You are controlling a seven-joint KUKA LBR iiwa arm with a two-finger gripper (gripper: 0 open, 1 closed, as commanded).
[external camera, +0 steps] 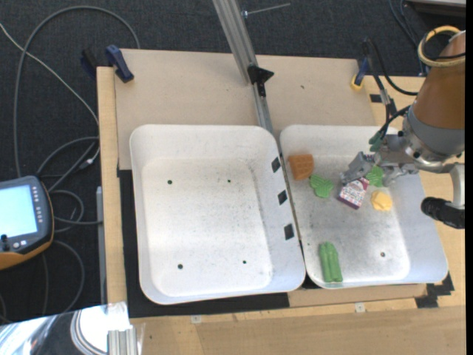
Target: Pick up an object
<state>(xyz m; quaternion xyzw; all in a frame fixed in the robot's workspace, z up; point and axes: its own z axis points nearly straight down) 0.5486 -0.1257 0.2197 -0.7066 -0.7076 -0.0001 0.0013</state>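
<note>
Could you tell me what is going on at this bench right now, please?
The grey arm reaches in from the right, its gripper low over the right bin, just above a small white and purple packet. An orange block, a green piece, a yellow piece and a long green object lie around it. Nothing looks lifted yet.

- We see 2 bins of smooth white plastic, speckled with dark flecks.
- The desk looks like matt, pale wood board.
- The pole has a brushed-metal sheen.
- The green block looks like glossy plastic.
- The floor looks like dark, rough carpet.
</note>
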